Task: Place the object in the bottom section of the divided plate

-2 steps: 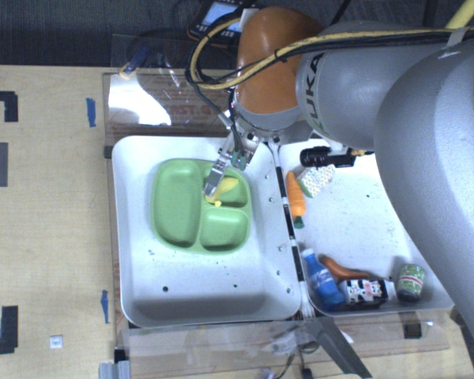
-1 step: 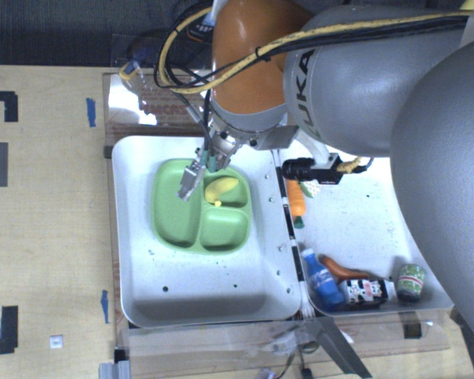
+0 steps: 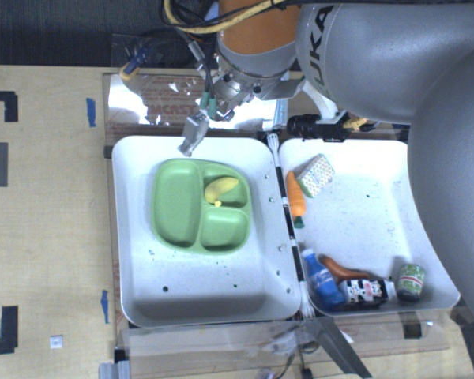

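Nearest the bottom of the frame, in my right bin (image 3: 379, 212), a blue bottle (image 3: 322, 284), a brown sausage-like piece (image 3: 346, 270), a black-and-white carton (image 3: 367, 291) and a small green can (image 3: 411, 281) lie crowded together along the lower edge. Above them in that bin an orange carrot (image 3: 297, 197) lies against the left wall, with a pale checkered box (image 3: 316, 174) just beside it.

In the left bin (image 3: 142, 275) sits the green divided plate (image 3: 200, 204). A yellow banana-like object (image 3: 220, 189) lies in its upper right section, near the ridge; the lower right section beneath it is bare green.

Farthest up, my claw (image 3: 194, 136) hangs over the top rim of the left bin, above the plate's upper left. Whether my tips are spread or pressed together I cannot tell. My grey arm (image 3: 395, 54) fills the upper right.
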